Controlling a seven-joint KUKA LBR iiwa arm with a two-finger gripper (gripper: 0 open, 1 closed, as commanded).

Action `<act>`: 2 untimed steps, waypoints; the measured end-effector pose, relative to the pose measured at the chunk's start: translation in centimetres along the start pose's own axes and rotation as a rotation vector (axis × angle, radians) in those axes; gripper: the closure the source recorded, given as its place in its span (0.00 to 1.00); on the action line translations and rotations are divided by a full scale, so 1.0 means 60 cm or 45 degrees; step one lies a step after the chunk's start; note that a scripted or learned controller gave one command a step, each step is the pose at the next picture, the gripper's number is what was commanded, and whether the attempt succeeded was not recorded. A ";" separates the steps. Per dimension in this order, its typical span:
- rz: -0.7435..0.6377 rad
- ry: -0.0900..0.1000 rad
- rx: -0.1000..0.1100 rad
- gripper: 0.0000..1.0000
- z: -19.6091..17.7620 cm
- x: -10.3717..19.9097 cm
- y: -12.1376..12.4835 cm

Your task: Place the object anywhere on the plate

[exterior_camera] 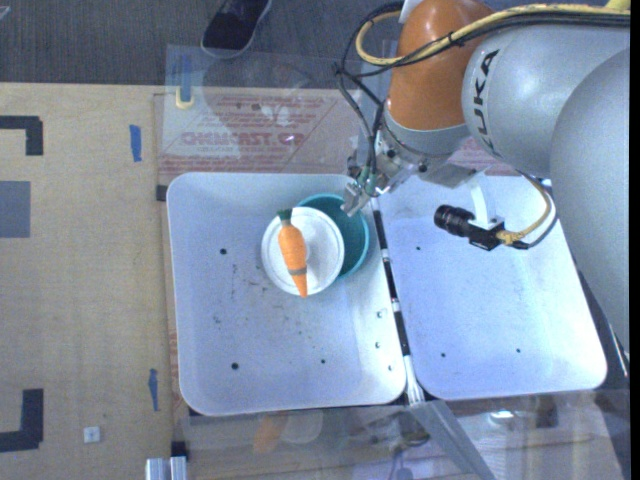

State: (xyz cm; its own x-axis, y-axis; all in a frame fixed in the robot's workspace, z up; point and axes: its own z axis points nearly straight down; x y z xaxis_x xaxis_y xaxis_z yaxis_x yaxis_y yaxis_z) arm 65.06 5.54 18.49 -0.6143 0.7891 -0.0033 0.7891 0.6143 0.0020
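An orange carrot (293, 254) with a green top lies on a small white plate (322, 235) in the left bin. The plate rests on a teal bowl-like dish (356, 230) whose rim shows at its right side. My gripper (357, 194) hangs just above the dish's upper right rim, a short way up and right of the carrot. Nothing shows between its fingertips, and the wrist hides most of it.
The left white bin (230, 348) holds the plate and dish near its upper right. The right white bin (500, 338) lies beside it. A black cable connector (465, 224) hangs from the arm over the right bin. A shoe (236, 13) stands beyond the bench.
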 end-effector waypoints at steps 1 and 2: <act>0.302 0.002 0.004 1.00 0.001 0.088 0.064; 0.840 0.003 0.013 1.00 0.005 0.013 0.027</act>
State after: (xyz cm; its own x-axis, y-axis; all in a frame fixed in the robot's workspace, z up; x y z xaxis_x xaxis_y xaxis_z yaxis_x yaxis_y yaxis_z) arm 65.87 7.19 18.16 -0.0020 1.0000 -0.0028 1.0000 0.0019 -0.0066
